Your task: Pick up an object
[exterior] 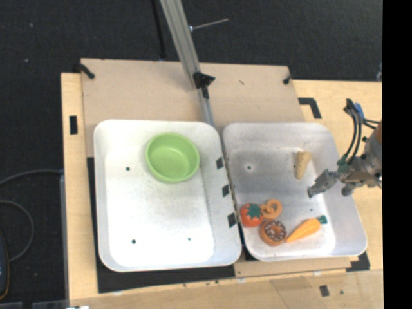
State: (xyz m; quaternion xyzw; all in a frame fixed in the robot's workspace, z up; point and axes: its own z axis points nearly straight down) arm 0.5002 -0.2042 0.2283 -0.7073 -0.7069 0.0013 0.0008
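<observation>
The gripper (336,182) hangs over the right edge of the right bin (270,137). One dark finger (320,185) points to the left, over the bin floor, and a second shorter part sits beside the wrist. There seems to be a gap between them and nothing lies in it, so I judge the fingers released, holding nothing. Above them I see the wrist with its cables, at the right border of the view.

Just to the left of the finger, a little higher, lies a beige piece (302,164), standing apart from the other things. Lower in the same bin lies a small group: an orange carrot (304,229), a round brown toy (273,232) touching its left end, an orange ring (272,208) just above that, and a red tomato-like toy (250,215) by the bin's left wall. The left bin (116,192) bears a green bowl (172,158).

I think the step in hand is to choose a target and come down on it. The beige piece looks the best choice, because it is nearest and has free floor all around. The carrot group is crowded, and there a finger could push a neighbour instead of closing on one toy. To do it well, the gripper should centre above the piece, turn so the fingers cross its narrow side, and go down low before closing.
</observation>
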